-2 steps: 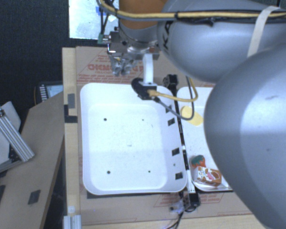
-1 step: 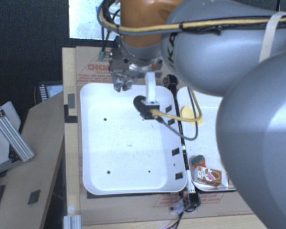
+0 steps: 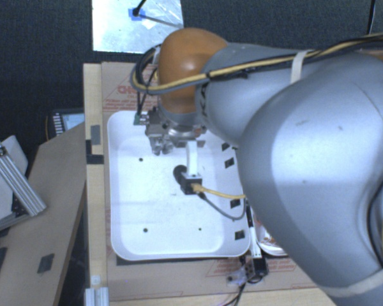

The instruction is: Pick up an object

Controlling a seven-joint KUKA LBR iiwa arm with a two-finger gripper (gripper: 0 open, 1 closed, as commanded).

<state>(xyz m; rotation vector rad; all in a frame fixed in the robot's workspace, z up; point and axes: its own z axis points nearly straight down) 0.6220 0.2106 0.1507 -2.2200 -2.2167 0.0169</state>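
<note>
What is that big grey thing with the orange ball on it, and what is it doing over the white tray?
That is a robot arm, seen by a camera above the bench looking down. The orange part is a band near its wrist. Under that hangs its gripper, the part made for picking things up. It hangs over a shallow white bin on the bench. Yellow and grey cables run along the arm. A second bin lies mostly behind the arm. I cannot see anything held in the gripper, and I cannot make out a toy or object in the bin's visible part.
</note>
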